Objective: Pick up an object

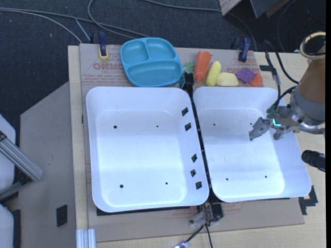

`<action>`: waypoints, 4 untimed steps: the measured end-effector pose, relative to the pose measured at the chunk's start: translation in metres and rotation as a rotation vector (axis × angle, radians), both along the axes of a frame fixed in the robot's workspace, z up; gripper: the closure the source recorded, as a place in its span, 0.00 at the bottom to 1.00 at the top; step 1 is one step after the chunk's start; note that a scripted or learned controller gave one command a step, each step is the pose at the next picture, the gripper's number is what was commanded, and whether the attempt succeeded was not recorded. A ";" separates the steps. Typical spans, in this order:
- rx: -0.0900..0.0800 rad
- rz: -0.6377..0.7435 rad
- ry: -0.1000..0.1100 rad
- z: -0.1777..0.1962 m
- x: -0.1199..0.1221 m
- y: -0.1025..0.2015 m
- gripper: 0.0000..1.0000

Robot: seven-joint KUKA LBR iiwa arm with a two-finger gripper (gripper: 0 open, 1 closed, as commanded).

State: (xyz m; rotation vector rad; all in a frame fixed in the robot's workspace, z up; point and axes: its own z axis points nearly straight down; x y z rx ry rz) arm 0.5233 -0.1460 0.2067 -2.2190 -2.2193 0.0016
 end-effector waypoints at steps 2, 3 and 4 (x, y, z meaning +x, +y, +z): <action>0.002 -0.001 0.004 -0.060 -0.007 0.003 0.00; 0.002 -0.001 0.004 -0.112 -0.018 0.006 0.00; 0.001 0.000 0.001 -0.123 -0.018 0.007 0.00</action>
